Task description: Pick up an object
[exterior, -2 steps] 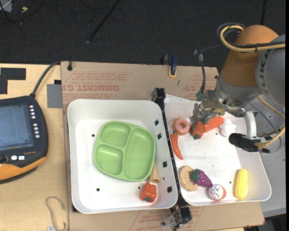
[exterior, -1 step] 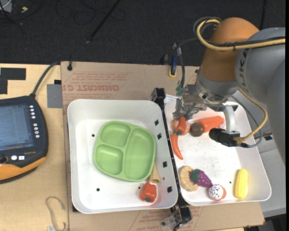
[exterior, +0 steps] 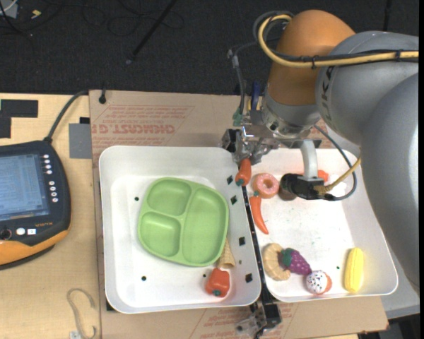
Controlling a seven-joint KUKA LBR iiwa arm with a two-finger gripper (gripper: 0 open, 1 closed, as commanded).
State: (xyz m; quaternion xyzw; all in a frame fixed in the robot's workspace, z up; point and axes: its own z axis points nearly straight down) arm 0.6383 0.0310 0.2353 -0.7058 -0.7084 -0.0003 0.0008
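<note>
The pincer hung over the seam where the two white bins met, and whether it was apart, together or clamped on anything could not be told from this slant. The likeliest target, a small orange piece, sat just below its tip, touching it or nearly so, right above the dividing walls. The main risk was judged to be a weak or partial hold. Such a small, rounded piece could slip as the arm rose and drop onto the seam or into either bin. The tip could also catch the wall of the right bin so close beneath it. Just below and right of the pincer lay one pink doughnut, near enough to be nudged. One red chilli lay further below it. Well below and to the right there were one pale biscuit, one purple grape bunch, one speckled red-and-white ball and one yellow corn cob. Below and left of the pincer, the left bin held one green divided plate, one tan cone and one red tomato-like fruit. That made two bins and ten loose things.
</note>
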